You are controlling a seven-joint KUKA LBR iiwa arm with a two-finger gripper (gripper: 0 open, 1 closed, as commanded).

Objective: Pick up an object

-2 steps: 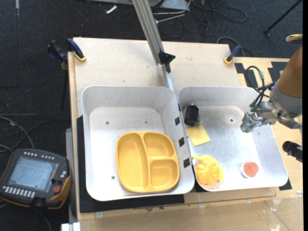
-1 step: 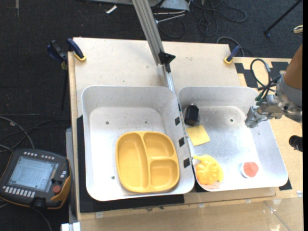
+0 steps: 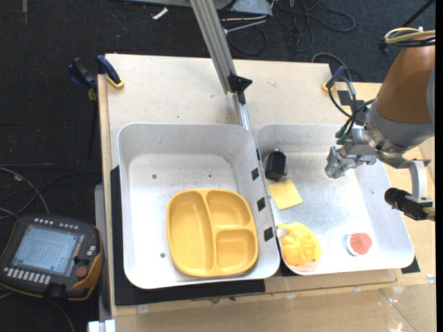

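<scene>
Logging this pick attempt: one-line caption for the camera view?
Claw hovers over the right white bin, apart from the yellow flat square, the small black block and the round red piece.

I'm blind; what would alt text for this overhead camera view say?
A grey-and-orange robot arm's gripper hovers over the right white bin, which holds a black block, yellow card, yellow toy and red disc. The left bin holds a yellow divided tray.
</scene>
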